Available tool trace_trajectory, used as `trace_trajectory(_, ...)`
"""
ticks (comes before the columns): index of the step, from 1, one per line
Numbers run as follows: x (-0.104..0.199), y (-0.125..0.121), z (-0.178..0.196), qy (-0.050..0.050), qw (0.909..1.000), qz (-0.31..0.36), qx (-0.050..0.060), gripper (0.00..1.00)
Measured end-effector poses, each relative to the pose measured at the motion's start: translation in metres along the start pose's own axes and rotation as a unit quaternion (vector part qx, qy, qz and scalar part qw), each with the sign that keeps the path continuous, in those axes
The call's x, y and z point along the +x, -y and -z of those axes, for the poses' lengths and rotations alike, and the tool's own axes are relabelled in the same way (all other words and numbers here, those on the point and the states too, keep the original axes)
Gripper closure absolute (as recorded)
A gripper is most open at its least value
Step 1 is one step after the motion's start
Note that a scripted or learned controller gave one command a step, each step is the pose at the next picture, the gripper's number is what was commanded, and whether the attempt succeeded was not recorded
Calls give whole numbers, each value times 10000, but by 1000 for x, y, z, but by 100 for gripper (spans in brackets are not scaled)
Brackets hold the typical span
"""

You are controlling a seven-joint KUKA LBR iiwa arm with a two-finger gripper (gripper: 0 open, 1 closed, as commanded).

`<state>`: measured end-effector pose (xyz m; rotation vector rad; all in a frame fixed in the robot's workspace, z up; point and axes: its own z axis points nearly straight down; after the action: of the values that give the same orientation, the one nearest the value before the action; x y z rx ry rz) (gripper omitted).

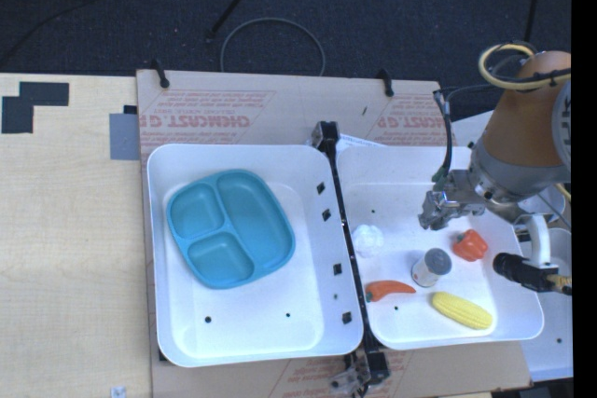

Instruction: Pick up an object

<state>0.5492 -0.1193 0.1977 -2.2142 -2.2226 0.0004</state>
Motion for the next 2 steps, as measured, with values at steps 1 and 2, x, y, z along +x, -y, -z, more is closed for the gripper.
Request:
trace_trajectory(1,50,5,-5,1,10000,-3,9,100)
trace_trajectory(2,103,3,-9,0,10000,2,9,100)
